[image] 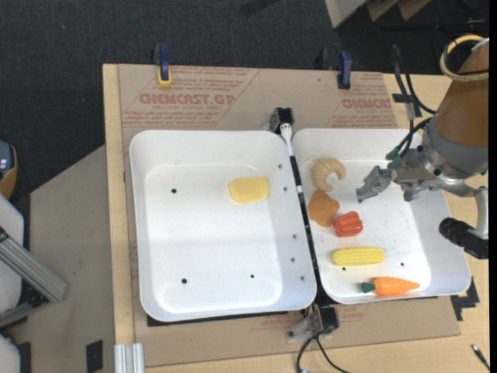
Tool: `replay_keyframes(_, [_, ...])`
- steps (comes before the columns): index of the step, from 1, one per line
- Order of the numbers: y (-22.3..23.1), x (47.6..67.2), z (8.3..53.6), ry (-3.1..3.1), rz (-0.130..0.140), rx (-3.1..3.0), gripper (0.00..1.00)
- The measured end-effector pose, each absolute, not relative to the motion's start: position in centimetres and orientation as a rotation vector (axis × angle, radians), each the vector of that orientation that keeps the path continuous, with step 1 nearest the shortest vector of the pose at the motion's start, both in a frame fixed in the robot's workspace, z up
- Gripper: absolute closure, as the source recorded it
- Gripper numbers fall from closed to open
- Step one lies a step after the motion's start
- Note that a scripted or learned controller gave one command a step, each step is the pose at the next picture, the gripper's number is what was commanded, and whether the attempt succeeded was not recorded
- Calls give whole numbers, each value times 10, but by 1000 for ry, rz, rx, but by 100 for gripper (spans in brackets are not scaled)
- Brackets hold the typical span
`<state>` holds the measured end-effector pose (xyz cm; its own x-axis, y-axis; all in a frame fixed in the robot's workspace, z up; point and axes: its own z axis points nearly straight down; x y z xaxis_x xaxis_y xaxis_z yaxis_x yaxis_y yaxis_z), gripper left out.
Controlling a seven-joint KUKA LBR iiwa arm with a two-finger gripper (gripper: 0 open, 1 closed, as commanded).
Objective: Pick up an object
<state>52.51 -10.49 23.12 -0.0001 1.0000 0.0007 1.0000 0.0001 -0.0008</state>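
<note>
My gripper (390, 190) hangs over the upper right part of the right bin (443, 247), open, with only bare bin floor showing between its fingers (370, 186). To its left lie a tan croissant (328, 171), a brown bread roll (322, 207) and a red pepper (348, 224); the pepper is closest, below and left of the fingertips. Farther toward the front of the bin lie a yellow corn cob (358, 256) and an orange carrot (393, 286). A pale yellow piece (248, 190) lies alone in the left bin (163, 231).
The two bins meet along a black divider strip (299, 208). Blue clamps (162, 57) (344, 67) hold the brown board at the back. The arm's grey and orange body (466, 123) looms over the right bin's far right corner.
</note>
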Motion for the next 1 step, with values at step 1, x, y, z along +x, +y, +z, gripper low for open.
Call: replay_keyframes(1, [-96, 578, 90, -2219, 7, -2213, 0])
